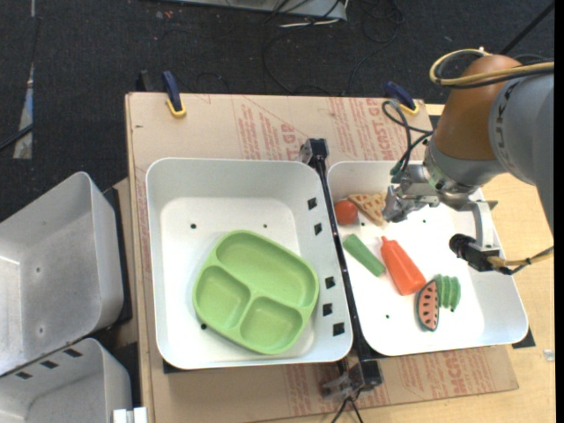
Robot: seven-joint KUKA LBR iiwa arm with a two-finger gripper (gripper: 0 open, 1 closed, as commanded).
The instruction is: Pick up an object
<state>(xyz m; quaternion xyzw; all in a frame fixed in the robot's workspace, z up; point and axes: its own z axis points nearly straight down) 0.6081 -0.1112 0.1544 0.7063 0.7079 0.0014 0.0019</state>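
Camera view: gripper (398,203) low over waffle piece (370,206), far right bin (493,329); jaw state cannot tell. Likely light, stiff; grasp across edges.

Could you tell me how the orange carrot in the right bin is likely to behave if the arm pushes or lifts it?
The carrot looks like a smooth moulded toy, so probably stiff and light. Its rounded, tapered body may roll or swing in an arc when nudged. The glossy surface could slip between fingers, and the green stick close beside it may get bumped.
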